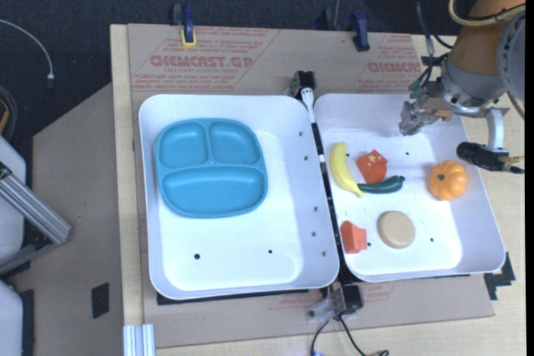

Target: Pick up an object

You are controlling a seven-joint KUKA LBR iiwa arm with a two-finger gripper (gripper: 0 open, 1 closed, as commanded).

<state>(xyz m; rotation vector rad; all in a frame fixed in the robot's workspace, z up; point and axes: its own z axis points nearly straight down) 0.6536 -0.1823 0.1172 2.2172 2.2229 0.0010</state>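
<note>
The right bin (434, 261) holds a yellow banana (341, 169), a red strawberry-like fruit (372, 166), a dark green pepper (383, 186), an orange pumpkin (448, 180), a beige round bun (396, 229) and a small red-orange block (354, 237). My gripper (410, 124) hangs over the bin's far right part, above and right of the red fruit, with nothing seen between its fingers.
The left bin (242, 263) carries a blue divided plate (212, 167). A black clip strip (317, 154) joins the two bins. Blue clamps (188, 27) hold the cardboard sheet at the back. The arm's orange band (488, 29) rises at the far right.
</note>
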